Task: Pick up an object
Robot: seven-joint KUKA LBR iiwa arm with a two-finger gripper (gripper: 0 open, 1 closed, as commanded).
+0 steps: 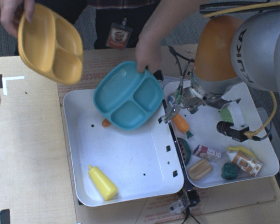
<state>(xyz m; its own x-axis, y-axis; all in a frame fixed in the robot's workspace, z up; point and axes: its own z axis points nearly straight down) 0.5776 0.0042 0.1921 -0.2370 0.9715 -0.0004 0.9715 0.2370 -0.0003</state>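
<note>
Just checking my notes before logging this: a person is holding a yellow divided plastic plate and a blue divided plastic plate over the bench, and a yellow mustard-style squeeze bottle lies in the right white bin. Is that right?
Not quite. The camera view shows the yellow squeeze bottle lying in the left white bin, not the right one. The rest holds: a person holds the yellow divided plate and the blue divided plate.

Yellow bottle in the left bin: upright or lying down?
Lying down. The yellow bottle rests on its side on the floor of the left bin, near the front corner, its narrow cap end pointing toward the bin's back left.
</note>
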